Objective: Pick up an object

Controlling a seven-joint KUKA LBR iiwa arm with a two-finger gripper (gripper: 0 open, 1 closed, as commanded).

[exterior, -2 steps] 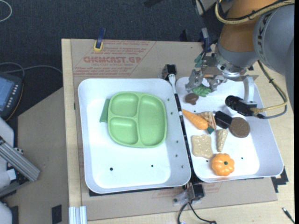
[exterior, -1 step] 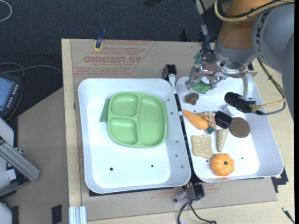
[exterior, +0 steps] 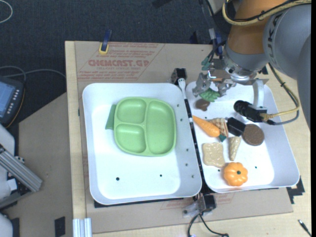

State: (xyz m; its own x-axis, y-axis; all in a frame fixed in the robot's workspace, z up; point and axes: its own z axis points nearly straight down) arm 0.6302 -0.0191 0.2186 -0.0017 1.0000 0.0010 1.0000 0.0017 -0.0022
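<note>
Now, looking down from the camera above, two white bins sit side by side on the bench (exterior: pixel 123 58). The left bin (exterior: pixel 96 142) holds a light green plate (exterior: pixel 145 126) with three parts. The plate lies flat, near the middle of that bin.

The grey arm (exterior: pixel 294 28) comes in from the right, with its orange band (exterior: pixel 252 23) up high. The gripper (exterior: pixel 211 85) hangs over the far left corner of the right bin (exterior: pixel 276 154). I cannot tell if the gripper is wide or narrow, or if it holds anything.

A dark green leafy thing (exterior: pixel 211 95) is right under the gripper, close to the bin's far edge. I cannot tell if they touch. A small brown lump (exterior: pixel 201 103) lies just beside the leafy thing.

Nearer to us, an orange carrot (exterior: pixel 206 126) lies on a slant near the wall between the bins. A black block (exterior: pixel 235 127) sits just beside the carrot, and a round brown cookie (exterior: pixel 254 135) is next to the block. A pale square cracker (exterior: pixel 214 154) lies below the carrot, with a pale cone (exterior: pixel 233 147) beside it. A little orange pumpkin (exterior: pixel 234 174) stands near the front edge of the right bin.
</note>
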